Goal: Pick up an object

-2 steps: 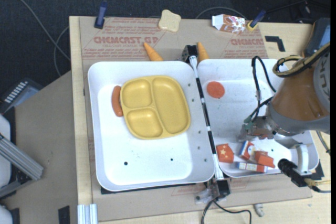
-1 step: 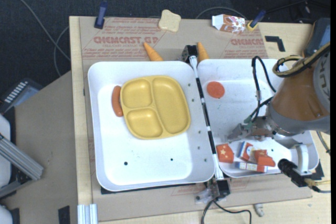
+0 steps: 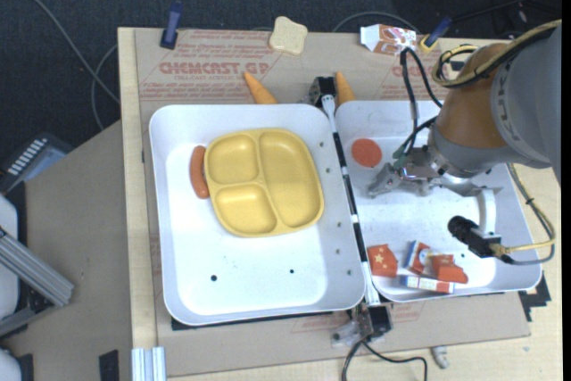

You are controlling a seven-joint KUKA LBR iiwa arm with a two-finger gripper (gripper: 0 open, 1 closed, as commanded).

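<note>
My gripper [image 3: 393,180] hangs low over the right bin [image 3: 517,277], near its left-middle, on the grey arm with the orange band [image 3: 473,107] coming in from the right. A red round disc [image 3: 366,153] lies just up and left of the gripper, close to it but apart. Along the bin's front edge lie a red box [image 3: 383,260], a red, white and blue packet [image 3: 417,255] and a red and white item [image 3: 442,270]. I see nothing held in the gripper.
The left bin [image 3: 259,281] holds a yellow divided plate [image 3: 264,181] with a red sausage [image 3: 198,171] beside it. On the board behind the bins lie a bread slice [image 3: 288,34], two orange carrots [image 3: 259,88] [image 3: 343,87] and a packet [image 3: 390,38].
</note>
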